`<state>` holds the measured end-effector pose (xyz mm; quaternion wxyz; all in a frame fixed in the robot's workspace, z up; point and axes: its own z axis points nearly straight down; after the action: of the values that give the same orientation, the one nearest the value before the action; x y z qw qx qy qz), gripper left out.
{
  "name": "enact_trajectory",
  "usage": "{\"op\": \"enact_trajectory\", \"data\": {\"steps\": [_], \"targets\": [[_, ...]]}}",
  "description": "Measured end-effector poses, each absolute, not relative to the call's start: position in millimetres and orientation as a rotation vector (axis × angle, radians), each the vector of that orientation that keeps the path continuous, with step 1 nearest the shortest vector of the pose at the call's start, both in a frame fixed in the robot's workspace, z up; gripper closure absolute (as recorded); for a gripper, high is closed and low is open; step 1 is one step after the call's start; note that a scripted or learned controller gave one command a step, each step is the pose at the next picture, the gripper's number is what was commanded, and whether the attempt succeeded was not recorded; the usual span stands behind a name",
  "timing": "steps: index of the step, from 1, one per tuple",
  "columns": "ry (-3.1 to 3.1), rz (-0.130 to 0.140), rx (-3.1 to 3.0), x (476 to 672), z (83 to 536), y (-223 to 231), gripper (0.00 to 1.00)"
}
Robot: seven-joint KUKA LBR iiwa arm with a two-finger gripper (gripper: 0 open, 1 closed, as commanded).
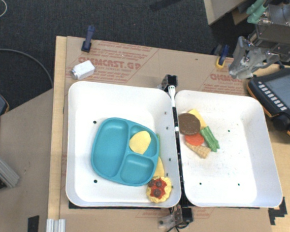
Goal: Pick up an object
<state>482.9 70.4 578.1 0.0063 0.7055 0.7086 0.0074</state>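
The gripper (239, 71) hung above the bench's far right corner, outside and beyond the right bin (244, 199). Whether it was spread or pressed together could not be told from the camera view; nothing was visibly between its tips.

Candidate objects lay in a tight cluster near the left wall of the right bin: a brown disc (189, 123), a yellow piece (196, 115) touching it behind, a green stick (210, 137), a red piece (194, 139) and a tan wedge (201, 151). All appeared to touch or overlap their neighbours.

The left bin (79, 132) held a blue divided tray (112, 153) with a yellow oval (140, 141) in one compartment. A yellow strip (160, 166) and a red-topped piece (159, 188) lay just beside the tray's near right corner.

Probable faults from this position:

1. Multiple contact. The cluster was dense, so a descent onto it could pinch two pieces or push one aside.
2. Wall interference. The cluster sat close to the rims between the bins; a finger could strike a rim.
3. Low profile. The disc and red piece looked flat, offering little grip.
4. Long approach. The gripper stood well apart from every object, so any aiming error would carry through.
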Motion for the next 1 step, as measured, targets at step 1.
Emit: {"op": "enact_trajectory", "data": {"steps": [1], "targets": [[2.215,0.028,2.206,483.4,588.7,70.6,1.00]]}}
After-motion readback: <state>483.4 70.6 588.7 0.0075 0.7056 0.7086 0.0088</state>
